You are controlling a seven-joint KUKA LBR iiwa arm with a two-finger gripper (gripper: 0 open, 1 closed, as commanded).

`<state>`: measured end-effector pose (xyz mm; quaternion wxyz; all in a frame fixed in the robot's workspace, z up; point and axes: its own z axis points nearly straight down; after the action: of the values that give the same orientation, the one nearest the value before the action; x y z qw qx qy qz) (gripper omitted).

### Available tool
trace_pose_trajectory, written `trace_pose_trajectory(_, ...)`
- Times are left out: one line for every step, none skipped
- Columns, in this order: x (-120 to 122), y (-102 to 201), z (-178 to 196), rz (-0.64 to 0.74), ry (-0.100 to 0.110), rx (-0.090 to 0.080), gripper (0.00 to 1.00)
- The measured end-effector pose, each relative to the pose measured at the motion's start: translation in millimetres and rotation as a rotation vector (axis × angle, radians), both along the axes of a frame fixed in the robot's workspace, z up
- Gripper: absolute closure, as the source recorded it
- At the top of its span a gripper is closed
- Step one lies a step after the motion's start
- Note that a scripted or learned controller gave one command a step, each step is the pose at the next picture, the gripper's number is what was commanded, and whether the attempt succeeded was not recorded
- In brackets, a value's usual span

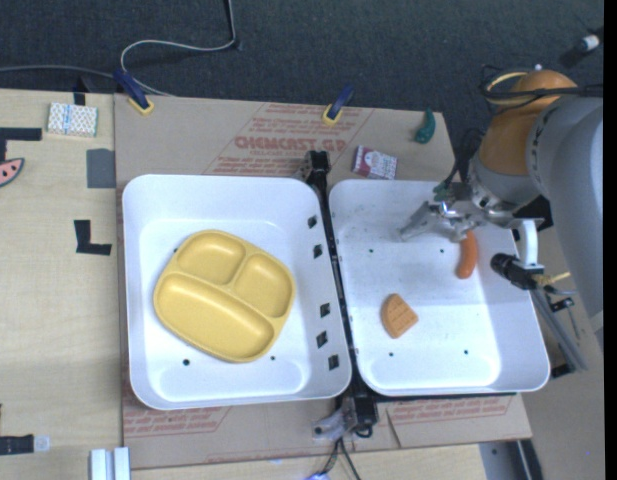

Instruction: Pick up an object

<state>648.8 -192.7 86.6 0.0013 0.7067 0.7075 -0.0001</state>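
In the right bin [508, 363] my gripper [438, 228] hangs over the far part, open, with nothing between its fingers. One finger [416, 224] slants out to the left. An orange sausage-shaped piece [467, 257] lies upright on the bin floor just below and right of the gripper, beside the other finger. A tan, bread-like piece [398, 315] lies near the bin's middle, well clear of the gripper. A yellow divided plate [224, 294] lies in the left bin [153, 203].
The arm's orange band [513, 128] and grey body [588, 198] fill the right side. A black divider with clips [328, 268] runs between the bins. A small red packet [374, 162] and a green item [426, 126] lie on the cardboard behind.
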Motion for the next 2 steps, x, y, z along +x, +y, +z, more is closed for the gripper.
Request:
trace_pose_trajectory(0.7, -0.4, 10.1, 0.001, -0.003, -0.004, 1.0)
trace_pose_trajectory(0.5, -0.4, 9.9, 0.001, -0.003, -0.004, 0.0)
